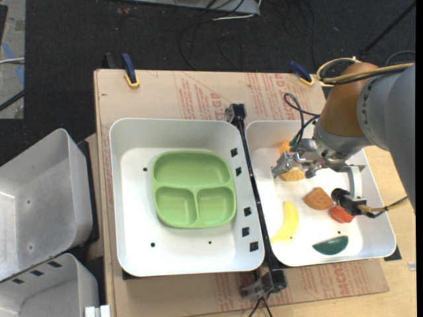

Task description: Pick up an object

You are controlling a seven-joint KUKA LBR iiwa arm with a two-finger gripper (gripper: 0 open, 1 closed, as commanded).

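I reach in from the right over the brown cardboard-covered worktop (185, 88), my grey arm with its orange band bent down into the right-hand shallow white bin (380, 233). My gripper (289, 169) sits low at the upper left part of that bin, right on top of a small tan, waffle-textured toy food piece (291, 174). Whether my gripper is open or clamped I cannot tell from here, nor whether the piece is between the fingers. Just behind it peeks a small orange object (284, 147). Nearer the front lie a brown bread-like toy piece (316, 198), a red toy piece (342, 213) beside it, a yellow plastic banana (287, 222) and a dark green flat toy piece (330, 245). In the left-hand white bin (132, 243) rests a light green three-compartment plastic tray (194, 189).
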